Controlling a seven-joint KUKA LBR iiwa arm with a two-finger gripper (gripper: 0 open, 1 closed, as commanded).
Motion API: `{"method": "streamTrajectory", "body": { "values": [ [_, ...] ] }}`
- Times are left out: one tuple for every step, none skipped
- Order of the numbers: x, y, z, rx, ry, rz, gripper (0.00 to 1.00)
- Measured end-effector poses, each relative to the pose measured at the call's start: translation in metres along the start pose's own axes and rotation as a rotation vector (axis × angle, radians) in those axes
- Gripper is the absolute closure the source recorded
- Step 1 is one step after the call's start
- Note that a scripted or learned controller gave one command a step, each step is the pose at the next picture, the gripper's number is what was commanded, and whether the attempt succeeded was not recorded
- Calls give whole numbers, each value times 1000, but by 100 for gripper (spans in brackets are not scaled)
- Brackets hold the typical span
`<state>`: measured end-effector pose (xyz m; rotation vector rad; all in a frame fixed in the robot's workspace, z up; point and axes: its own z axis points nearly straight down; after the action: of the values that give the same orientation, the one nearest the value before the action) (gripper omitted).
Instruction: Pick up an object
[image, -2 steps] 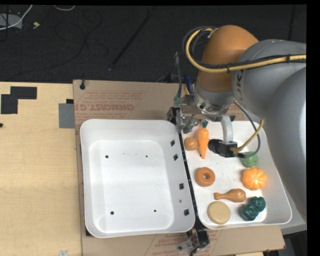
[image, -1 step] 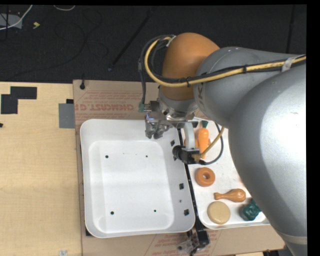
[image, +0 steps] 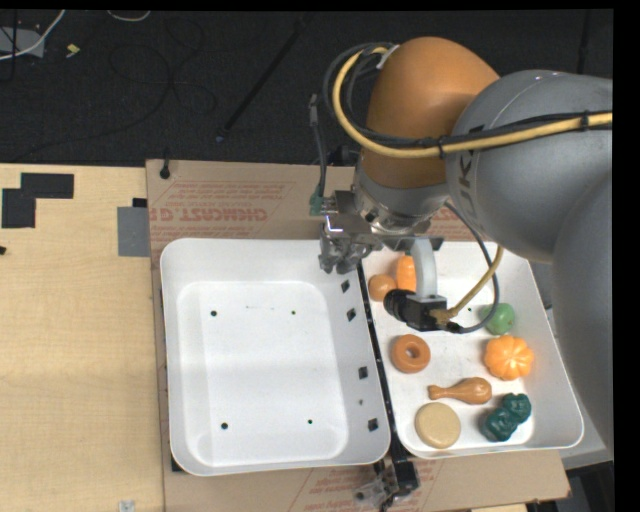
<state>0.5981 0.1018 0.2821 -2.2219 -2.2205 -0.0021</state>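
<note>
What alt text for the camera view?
A grey arm reaches in from the right, its gripper over the far end of the seam between the white left bin and right bin. The right bin holds toy foods: doughnut, pumpkin, drumstick, broccoli, a pale round biscuit and others.

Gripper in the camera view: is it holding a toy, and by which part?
It cannot be told. The gripper is over the right bin's far left edge, close to a small orange toy, but no toy shows clearly in its hold.
</note>
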Motion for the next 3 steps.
{"method": "streamTrajectory", "body": {
  "values": [
    [40, 48, -170, -16, 2, -5, 100],
    [50, 17, -263, -6, 1, -4, 100],
    [132, 28, -154, 13, -4, -7, 100]
  ]
}}
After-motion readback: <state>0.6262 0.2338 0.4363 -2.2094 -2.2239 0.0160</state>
